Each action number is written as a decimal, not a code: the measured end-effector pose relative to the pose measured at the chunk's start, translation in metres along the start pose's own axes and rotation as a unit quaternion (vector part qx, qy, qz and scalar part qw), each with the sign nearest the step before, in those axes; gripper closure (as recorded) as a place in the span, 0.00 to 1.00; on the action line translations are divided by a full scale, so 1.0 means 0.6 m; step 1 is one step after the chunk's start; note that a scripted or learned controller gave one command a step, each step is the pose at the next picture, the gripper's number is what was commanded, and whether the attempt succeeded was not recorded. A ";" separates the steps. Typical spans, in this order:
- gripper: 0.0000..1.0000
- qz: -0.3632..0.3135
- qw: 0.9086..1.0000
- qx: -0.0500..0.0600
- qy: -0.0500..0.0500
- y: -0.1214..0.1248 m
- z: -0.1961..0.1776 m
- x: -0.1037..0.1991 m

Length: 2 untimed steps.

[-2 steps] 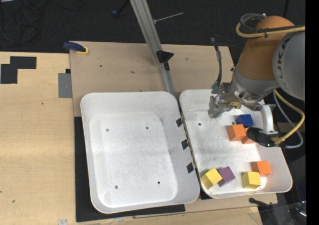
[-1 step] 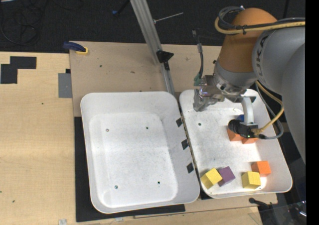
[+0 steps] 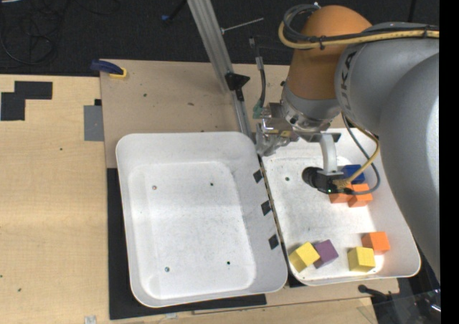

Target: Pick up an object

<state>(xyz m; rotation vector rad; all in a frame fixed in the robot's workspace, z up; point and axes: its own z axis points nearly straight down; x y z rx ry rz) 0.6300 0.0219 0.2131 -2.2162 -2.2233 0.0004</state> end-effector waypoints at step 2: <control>0.00 -0.002 1.000 0.001 -0.001 0.031 -0.030 0.085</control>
